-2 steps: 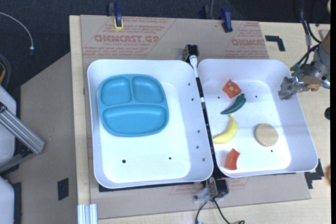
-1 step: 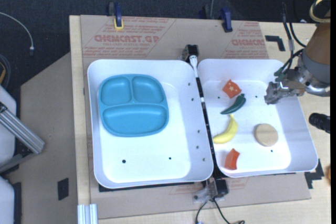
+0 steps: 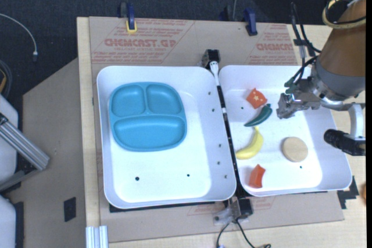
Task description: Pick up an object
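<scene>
On the bench stand two white bins side by side. The left bin [image 3: 165, 183] carries a blue plate [image 3: 148, 116] with three compartments, lying toward its far left corner. The right bin [image 3: 317, 180] carries five small things. A green pepper [image 3: 258, 116] lies near the middle of the bin, with its long axis slanted, the thick end up toward the far right and the thin tip toward the near left. Just beside its far end lies a red-orange piece [image 3: 255, 98]. Nearer to the front, a banana [image 3: 250, 145] lies curved, its long axis running from the far right down to the near left edge by the divider. A round tan disc [image 3: 295, 149] lies to the right of the banana, apart from it, and a second red piece [image 3: 256, 176] lies close to the near edge. The gripper [image 3: 289, 103] hangs over the far right part of this bin, just beside the thick end of the pepper. I cannot tell if its fingers are wide or narrow, because they are small and blurred. The arm [image 3: 344, 49] covers the far right corner of the bin and is cut off by the edge of the picture.
</scene>
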{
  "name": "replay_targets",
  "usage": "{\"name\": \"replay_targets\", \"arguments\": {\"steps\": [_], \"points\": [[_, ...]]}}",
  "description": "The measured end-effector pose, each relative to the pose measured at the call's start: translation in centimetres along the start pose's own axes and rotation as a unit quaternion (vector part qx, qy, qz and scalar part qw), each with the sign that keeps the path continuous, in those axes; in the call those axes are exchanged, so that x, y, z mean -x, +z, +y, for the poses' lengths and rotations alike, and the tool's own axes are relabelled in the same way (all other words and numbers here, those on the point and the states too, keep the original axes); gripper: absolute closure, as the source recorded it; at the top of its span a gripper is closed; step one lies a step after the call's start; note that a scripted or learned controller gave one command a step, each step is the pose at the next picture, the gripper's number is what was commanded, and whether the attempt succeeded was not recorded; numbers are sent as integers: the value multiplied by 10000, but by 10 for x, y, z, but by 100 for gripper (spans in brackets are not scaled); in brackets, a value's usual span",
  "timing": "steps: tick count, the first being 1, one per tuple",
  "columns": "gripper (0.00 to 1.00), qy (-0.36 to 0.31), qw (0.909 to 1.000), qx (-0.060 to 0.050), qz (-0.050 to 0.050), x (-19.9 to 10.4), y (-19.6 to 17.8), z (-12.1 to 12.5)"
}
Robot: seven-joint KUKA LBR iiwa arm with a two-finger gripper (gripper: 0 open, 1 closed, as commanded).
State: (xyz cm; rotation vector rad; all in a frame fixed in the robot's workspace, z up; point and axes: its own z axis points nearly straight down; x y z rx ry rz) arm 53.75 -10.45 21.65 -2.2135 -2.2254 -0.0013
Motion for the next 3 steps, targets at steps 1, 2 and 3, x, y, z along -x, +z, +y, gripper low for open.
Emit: {"name": "replay_targets", "arguments": {"steps": [1, 2, 3], "points": [[100, -6, 10000, 4, 4, -53, -12, -6], [100, -9, 10000, 5, -1, -111, -20, -13], [100, -7, 10000, -16, -1, -166, -9, -13]]}}
